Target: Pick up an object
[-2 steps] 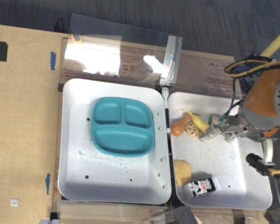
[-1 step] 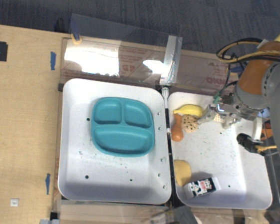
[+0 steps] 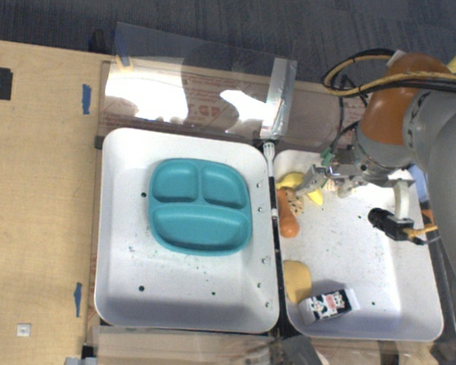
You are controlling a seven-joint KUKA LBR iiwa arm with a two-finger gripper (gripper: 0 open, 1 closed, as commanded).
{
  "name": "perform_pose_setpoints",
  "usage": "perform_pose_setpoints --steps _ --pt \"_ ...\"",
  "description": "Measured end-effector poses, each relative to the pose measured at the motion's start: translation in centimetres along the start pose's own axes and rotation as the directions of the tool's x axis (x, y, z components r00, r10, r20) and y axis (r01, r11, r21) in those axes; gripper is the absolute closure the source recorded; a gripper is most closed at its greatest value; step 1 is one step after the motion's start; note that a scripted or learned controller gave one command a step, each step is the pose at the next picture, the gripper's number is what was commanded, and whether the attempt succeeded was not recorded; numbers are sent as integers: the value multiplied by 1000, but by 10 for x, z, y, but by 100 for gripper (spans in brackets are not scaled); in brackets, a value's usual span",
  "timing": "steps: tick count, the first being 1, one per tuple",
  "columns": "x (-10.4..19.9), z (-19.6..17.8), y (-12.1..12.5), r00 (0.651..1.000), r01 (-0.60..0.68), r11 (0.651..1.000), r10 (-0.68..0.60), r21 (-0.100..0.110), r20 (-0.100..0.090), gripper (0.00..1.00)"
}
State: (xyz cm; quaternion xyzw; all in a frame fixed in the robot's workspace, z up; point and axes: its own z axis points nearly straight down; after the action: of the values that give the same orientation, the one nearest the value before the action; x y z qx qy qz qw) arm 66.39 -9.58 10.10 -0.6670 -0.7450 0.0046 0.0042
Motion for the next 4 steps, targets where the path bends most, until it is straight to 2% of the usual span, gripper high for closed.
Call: perform_pose_setpoints --steps 1,2,3,4 --pt "40 -90 8 999 -36 999 36 -24 1 0" --pt "1 -27 8 999 -35 999 35 -32 3 0" --pt "-34 -15 -16 905 425 904 -423 -58 40 0" --pt "-38 -32 -12 905 424 903 -420 -72 63 100"
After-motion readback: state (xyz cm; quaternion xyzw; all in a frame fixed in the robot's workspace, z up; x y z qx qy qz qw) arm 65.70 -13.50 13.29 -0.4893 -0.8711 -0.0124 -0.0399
